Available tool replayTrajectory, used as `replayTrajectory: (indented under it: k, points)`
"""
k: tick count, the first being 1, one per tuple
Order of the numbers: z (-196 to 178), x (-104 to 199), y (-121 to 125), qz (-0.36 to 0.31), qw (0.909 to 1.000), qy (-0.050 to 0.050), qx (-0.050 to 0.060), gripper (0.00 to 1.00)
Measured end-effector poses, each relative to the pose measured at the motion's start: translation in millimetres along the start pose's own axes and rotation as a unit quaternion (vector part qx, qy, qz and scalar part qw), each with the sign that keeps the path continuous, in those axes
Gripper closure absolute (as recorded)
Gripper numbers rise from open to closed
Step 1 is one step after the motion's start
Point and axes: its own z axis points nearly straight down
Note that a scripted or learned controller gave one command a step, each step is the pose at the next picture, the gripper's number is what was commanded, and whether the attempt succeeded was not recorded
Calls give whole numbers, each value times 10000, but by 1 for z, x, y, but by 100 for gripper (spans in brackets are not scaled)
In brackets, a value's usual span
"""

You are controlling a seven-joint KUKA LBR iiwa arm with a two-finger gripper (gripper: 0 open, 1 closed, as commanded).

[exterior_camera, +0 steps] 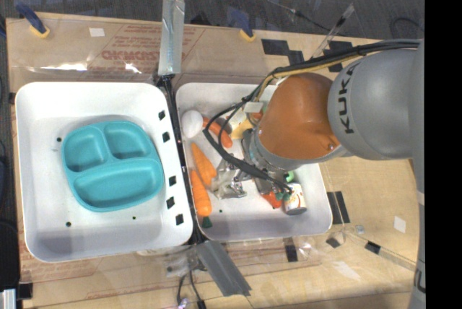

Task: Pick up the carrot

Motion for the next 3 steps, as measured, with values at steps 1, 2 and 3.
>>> replayTrajectory:
  k: [1,2,3]
  points:
    - [-76,14,19,-1341,9909,118,-79,100]
    - [-207,8,22,-2911,9566,85,-77,100]
    - [-261,-26,-67,-3787,9254,90,-90,100]
